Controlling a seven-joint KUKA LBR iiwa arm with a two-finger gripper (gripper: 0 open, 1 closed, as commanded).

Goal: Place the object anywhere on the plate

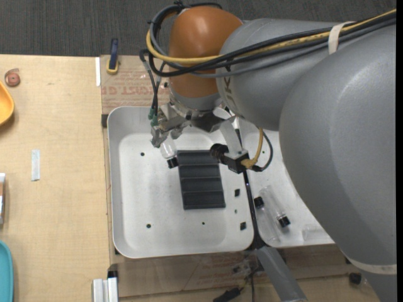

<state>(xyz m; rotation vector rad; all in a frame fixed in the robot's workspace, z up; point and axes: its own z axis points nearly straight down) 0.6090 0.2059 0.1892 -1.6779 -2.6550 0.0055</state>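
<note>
My gripper [203, 197] hangs over the middle of the left white bin [129, 231], seen from above as a dark ribbed block below the orange wrist band. What lies under it is hidden. A small black object [283, 221] lies in the right bin [302, 234], with another small dark piece [258, 201] close to that bin's left wall. Both are to the right of the gripper and apart from it.
The big grey arm covers most of the right bin and the view's right side. Left of the bins is a wooden bench top [56, 187] with a yellow object [4, 106] and a teal object [4, 270] at its left edge.
</note>
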